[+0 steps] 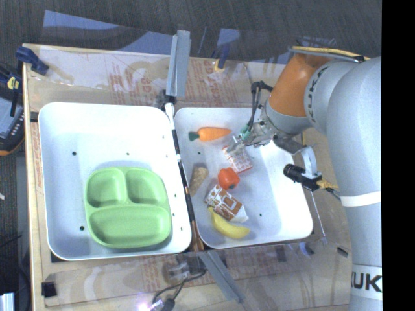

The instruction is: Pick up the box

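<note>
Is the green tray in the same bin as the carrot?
No, the green tray lies in the left bin, while the carrot lies in the right bin.

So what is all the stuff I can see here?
Bins: two, white, side by side on the bench.
Divided plate: one, green, in the left bin.
Carrot: one, orange, far end of the right bin.
Small packet: one, red and white, just below the gripper.
Tomato-like thing: one, red-orange, middle of the right bin.
Box: one, brown and white, right bin, above the banana.
Banana: one, yellow, near end of the right bin.
Tan lump: one, by the right bin's left wall.
Arm: one, grey with orange band.
Gripper: one, over the right bin.
</note>
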{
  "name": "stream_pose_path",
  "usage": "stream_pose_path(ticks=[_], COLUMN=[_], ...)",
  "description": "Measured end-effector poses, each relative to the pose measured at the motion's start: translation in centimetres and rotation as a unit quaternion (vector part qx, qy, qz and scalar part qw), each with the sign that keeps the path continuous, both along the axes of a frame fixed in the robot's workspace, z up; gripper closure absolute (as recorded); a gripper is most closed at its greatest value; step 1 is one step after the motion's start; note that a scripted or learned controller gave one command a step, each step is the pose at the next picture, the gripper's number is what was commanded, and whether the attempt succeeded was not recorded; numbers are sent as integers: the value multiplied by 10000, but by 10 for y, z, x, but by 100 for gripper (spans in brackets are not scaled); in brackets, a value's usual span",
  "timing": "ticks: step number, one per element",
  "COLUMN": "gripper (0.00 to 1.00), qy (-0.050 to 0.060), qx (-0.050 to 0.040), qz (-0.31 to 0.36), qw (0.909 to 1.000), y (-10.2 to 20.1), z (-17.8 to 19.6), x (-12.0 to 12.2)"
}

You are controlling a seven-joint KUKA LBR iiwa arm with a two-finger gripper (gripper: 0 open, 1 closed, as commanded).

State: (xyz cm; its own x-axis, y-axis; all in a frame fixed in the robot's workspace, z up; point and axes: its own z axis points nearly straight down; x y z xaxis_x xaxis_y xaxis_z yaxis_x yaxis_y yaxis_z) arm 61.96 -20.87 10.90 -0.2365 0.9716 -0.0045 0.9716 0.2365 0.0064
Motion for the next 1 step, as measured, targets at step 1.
stream_pose_path(ticks=[1], gripper=[100], qy=[36], qx=[2], qz=[1784], qw=[9840], y=[56], z=[130], x=[-57])
